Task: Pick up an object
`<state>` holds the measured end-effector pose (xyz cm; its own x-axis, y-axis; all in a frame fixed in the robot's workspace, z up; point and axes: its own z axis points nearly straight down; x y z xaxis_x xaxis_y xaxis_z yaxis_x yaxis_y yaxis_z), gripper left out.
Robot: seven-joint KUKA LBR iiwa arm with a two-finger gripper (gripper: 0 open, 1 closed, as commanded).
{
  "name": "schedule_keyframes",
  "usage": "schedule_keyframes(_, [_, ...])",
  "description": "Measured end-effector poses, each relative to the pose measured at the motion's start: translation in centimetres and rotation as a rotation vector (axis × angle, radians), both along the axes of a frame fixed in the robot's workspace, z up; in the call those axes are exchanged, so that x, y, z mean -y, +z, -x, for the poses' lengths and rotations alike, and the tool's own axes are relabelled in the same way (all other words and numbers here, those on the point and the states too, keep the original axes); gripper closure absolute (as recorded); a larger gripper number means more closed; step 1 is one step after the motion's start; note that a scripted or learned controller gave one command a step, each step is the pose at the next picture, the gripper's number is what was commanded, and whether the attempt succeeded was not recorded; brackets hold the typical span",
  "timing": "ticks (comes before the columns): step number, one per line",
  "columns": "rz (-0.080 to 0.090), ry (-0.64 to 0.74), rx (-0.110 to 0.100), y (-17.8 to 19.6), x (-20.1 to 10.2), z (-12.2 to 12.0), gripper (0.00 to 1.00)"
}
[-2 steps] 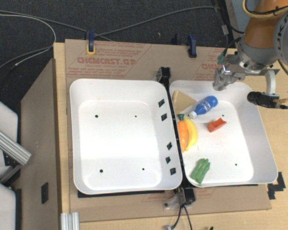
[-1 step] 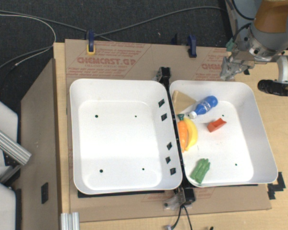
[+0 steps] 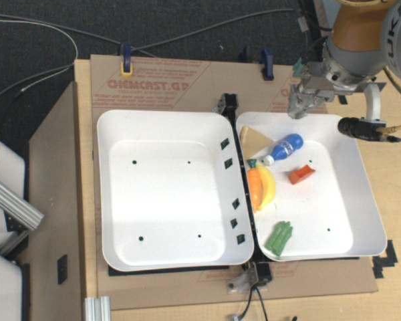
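- Approach step, by the look of it: gripper [image 3: 299, 107] poised in the upper right of the frame, over the top rim of the right bin [image 3: 361, 199], with nothing between its fingers.
- Jaws: nothing held; how far open, impossible to tell from this slant, the fingertips blurring into one grey block.
- Candidate objects all in the right bin, crowded toward its left wall: blue bottle [image 3: 285, 147] nearest the gripper, just below and slightly left of it; tan wedge [image 3: 254, 141] touching the upper left corner area; red block [image 3: 301, 174] alone near the middle; orange piece [image 3: 254, 186] and yellow banana [image 3: 266, 184] pressed together against the divider; green piece [image 3: 279, 238] low down near the bottom rim.
- Next move, as a judgement: travel down-frame over one item, then descend. Red block probably the safest choice, standing apart from its neighbours; orange and banana risky, touching each other and hugging the wall.
- Count: two white bins; six objects in the right one, one of each kind; left bin [image 3: 113, 179] bare apart from small dark dots on its floor.
- Also present: one blue clamp [image 3: 267, 65] and one yellow-tipped clamp [image 3: 126, 59] along the top edge of the cardboard [image 3: 160, 85].
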<state>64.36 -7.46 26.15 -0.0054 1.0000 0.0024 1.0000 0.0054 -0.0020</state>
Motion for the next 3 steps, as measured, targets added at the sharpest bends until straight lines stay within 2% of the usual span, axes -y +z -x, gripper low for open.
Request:
schedule_keyframes(1, [0.0,0.0,-0.001,0.1,-4.3,1.8,1.0])
schedule_keyframes(2, [0.0,0.0,-0.003,-1.7,-9.0,4.0,1.0])
schedule_keyframes(3, [0.0,0.0,-0.002,-2.5,-13.5,4.9,1.0])
